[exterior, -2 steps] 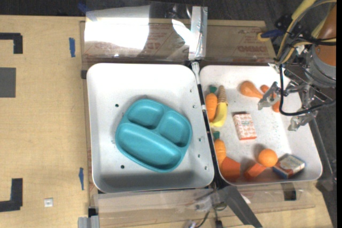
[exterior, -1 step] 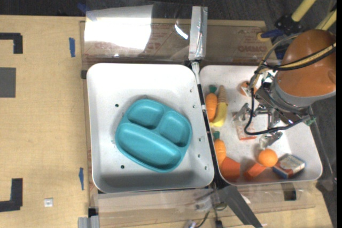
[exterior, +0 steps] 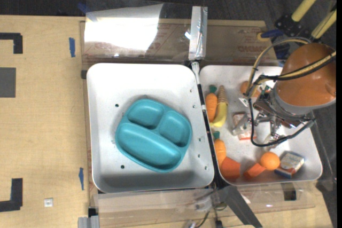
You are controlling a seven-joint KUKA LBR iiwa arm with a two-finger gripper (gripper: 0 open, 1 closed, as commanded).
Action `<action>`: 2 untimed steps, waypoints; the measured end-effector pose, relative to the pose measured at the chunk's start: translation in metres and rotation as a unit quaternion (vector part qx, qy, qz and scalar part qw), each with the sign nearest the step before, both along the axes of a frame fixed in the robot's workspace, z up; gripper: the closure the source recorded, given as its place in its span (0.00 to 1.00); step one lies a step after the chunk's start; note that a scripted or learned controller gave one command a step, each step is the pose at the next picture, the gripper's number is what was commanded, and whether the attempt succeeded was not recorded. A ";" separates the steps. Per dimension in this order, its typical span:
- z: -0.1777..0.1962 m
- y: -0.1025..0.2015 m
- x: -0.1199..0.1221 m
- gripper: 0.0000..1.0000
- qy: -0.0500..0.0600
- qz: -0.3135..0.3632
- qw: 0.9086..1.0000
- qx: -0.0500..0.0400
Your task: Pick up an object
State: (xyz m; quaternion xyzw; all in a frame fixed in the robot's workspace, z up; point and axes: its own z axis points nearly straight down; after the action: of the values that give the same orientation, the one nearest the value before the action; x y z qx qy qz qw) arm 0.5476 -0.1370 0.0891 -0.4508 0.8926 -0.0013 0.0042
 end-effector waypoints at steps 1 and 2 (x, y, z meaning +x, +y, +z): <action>0.000 0.010 -0.038 0.00 -0.004 -0.061 0.998 0.000; 0.000 -0.040 -0.047 0.00 -0.003 0.171 0.985 -0.003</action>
State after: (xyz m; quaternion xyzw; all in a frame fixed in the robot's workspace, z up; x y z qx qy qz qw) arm 0.5008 -0.1774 0.0889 -0.5971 0.8022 -0.0045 0.0060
